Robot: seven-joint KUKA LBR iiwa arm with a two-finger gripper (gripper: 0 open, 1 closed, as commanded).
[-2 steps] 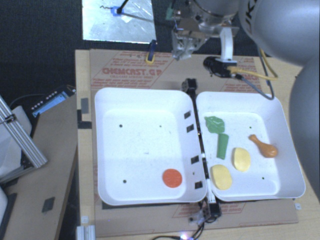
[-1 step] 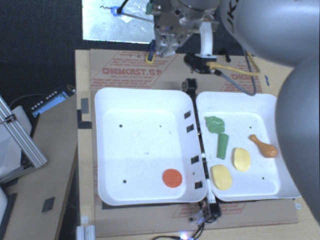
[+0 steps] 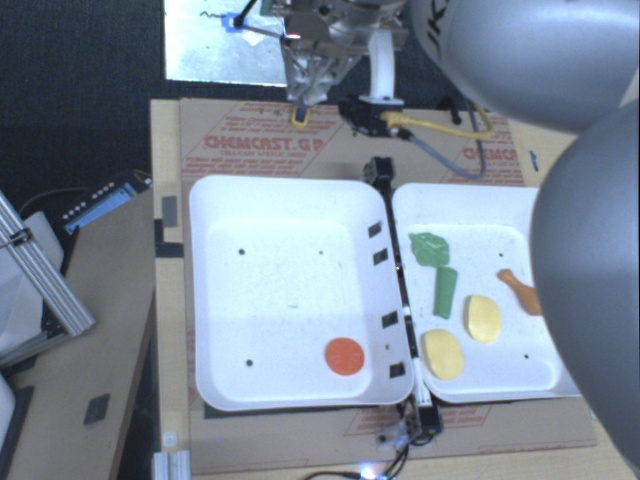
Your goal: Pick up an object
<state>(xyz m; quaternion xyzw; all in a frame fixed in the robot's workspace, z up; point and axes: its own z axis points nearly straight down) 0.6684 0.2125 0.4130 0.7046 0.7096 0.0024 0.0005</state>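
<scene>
My gripper (image 3: 308, 90) hangs high over the cardboard behind the left bin (image 3: 215, 268), well away from everything in the bins. A small yellow piece (image 3: 299, 118) shows just under its tip; I cannot tell whether it is held or lies on the board. An orange disc (image 3: 345, 356) rests near the left bin's front right corner. The right bin (image 3: 500, 378) holds a green leafy piece (image 3: 429, 247), a green cylinder (image 3: 444, 292), two yellow lumps (image 3: 483, 319) (image 3: 442, 354) and an orange-brown piece (image 3: 518, 286) partly hidden by the arm.
The arm's grey body (image 3: 590, 268) covers the right bin's right side. Black clips (image 3: 380, 258) line the divider between the bins. A cardboard sheet (image 3: 260, 143) lies under both bins, and a metal rail (image 3: 40, 278) stands at the left.
</scene>
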